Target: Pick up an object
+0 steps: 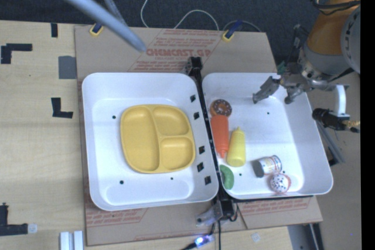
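Two white bins sit side by side on brown cardboard. Over the right bin's [304, 143] far right corner, the gripper [275, 91] hangs with fingers spread, holding nothing, bare floor beneath it. Six small items cluster along that bin's left and near edges: doughnut [221, 107], carrot [220, 134], yellow bottle [237, 147], can [268, 165]. One yellow tray [157, 139] fills the left bin [99, 126].
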### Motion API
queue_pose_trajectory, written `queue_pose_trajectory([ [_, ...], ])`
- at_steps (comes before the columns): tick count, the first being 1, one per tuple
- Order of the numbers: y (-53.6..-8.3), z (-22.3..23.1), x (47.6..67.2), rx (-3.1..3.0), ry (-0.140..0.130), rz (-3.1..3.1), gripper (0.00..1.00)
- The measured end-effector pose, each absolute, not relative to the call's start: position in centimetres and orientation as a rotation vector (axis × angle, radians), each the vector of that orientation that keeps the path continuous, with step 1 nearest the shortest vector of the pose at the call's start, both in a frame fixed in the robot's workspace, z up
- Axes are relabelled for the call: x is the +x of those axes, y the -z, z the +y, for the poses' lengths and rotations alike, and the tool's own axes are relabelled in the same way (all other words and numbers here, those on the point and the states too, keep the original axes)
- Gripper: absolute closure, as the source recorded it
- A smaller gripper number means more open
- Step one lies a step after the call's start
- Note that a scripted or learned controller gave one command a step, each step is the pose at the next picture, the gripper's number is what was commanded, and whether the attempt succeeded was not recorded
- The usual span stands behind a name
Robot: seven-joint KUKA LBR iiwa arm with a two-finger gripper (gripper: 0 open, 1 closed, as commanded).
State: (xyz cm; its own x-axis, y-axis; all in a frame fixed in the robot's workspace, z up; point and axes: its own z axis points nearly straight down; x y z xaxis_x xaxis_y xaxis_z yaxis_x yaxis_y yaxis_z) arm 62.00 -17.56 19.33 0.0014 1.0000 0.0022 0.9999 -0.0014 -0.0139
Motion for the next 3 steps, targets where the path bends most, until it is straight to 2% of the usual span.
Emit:
queue_pose_trajectory([
  [1, -20.0, -17.5, 62.3, -2.219, -0.002, -2.222, 0.00],
  [2, -14.6, -17.3, 63.2, -2.216, -0.007, -2.220, 0.00],
  [3, -8.4, -17.4, 62.7, -2.220, -0.004, -2.223, 0.00],
])
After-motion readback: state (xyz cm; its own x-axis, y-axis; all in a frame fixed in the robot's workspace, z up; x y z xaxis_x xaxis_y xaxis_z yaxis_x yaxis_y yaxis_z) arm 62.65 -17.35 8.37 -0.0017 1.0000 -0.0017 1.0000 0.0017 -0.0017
